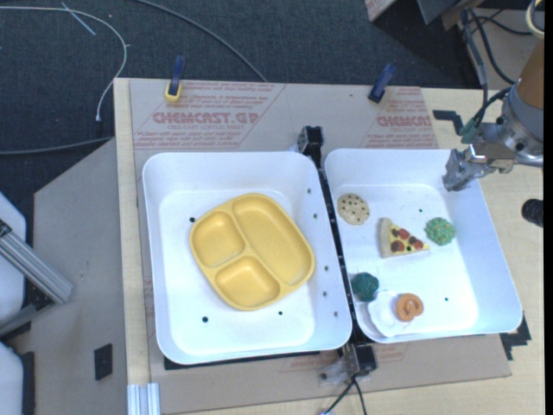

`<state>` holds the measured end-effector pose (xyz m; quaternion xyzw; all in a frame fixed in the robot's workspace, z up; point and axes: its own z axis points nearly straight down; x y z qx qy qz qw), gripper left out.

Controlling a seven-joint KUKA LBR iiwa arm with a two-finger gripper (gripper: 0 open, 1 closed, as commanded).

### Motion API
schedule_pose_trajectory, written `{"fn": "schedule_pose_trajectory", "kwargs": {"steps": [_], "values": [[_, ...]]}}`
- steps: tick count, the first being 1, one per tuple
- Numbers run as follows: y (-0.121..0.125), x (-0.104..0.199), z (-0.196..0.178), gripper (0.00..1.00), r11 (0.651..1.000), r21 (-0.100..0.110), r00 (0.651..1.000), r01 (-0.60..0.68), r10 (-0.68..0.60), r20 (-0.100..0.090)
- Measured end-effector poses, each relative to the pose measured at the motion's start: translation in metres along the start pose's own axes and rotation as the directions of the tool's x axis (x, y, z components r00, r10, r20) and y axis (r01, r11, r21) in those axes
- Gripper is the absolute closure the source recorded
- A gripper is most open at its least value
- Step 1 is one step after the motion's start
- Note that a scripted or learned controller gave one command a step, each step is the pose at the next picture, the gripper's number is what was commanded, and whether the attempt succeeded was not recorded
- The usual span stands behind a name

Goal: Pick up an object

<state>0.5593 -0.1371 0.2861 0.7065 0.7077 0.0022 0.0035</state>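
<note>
The right bin point(484, 258) holds a round cookie point(352, 207), a pizza slice point(400, 239), a light green broccoli piece point(440, 231), a darker green broccoli piece point(365, 285) and an orange ring-shaped piece point(408, 307) lying on a small white plate point(380, 320). My gripper point(458, 173) hangs over the bin's far right corner, above and right of the light green broccoli, with nothing seen in it. Its fingertips are too small and blurred to read.
The left bin point(173, 318) holds a yellow divided tray point(251, 249). Two blue clamps point(176, 78) point(381, 82) grip the board's far edge. A black bracket point(310, 138) sits between the bins at the back. Cables trail at the right by the arm.
</note>
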Motion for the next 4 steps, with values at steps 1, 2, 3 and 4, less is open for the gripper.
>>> {"fn": "schedule_pose_trajectory", "kwargs": {"steps": [1, 2, 3, 4], "values": [[0.01, 0.059, 0.016, 1.0, 1.0, 0.011, 1.0, 0.005, -0.005, -0.005], [0.025, 0.107, 0.035, 1.0, 1.0, 0.012, 1.0, 0.004, -0.004, -0.004], [0.042, 0.154, 0.033, 1.0, 1.0, 0.005, 1.0, 0.004, -0.004, -0.003], [0.048, 0.213, 0.05, 1.0, 1.0, 0.008, 1.0, 0.005, -0.005, -0.004]]}}
